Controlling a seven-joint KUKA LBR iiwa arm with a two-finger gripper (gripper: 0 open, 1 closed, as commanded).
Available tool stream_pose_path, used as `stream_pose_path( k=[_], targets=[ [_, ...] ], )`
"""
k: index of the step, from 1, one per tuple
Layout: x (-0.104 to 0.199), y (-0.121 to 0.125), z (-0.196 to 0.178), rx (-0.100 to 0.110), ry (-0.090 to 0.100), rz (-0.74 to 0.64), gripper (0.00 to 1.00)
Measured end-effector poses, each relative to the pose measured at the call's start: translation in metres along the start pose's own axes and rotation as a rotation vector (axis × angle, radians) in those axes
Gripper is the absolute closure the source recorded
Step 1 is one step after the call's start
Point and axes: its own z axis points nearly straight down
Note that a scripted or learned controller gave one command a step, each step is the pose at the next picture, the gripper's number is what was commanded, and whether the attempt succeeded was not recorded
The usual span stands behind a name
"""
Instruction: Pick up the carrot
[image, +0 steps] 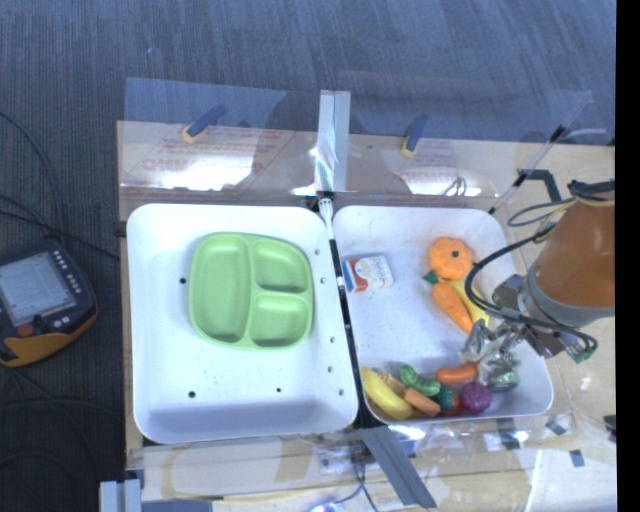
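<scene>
While the left bin (150, 330) carries a green divided plate (250, 290) near its middle, the right bin (400, 225) holds all the toy food; going rightward, a small white carton (368, 273) lies close to the divider, a banana (385, 395) rests in the near corner with a green vegetable (420, 381) and a small orange piece (421, 403) just beside it, and a purple item (476, 398) sits further along the near wall. Further right, an orange pumpkin-like toy (450, 258) stands by the far side; the carrot (452, 305) lies just below it, touching or almost touching, slanting toward the near right. Beyond that, the gripper (490, 352) hangs low over the near right corner, close to the carrot's lower end; its state cannot be told from this angle, and nothing can be seen held by it. By its look the carrot is a light, stiff plastic toy, smooth and likely to slip; its taper suggests taking hold across the thicker middle, with the closing direction square to its length, clear of the pumpkin-like toy.
</scene>
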Motion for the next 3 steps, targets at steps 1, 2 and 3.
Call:
stream_pose_path(
  k=[1, 2, 3],
  targets=[
    [-0.002, 0.000, -0.009, 0.002, -0.002, 0.000, 1.00],
    [-0.003, 0.000, -0.019, 0.003, -0.004, 0.001, 1.00],
    [-0.032, -0.032, 0.025, -0.001, -0.005, 0.145, 1.00]
  ],
)
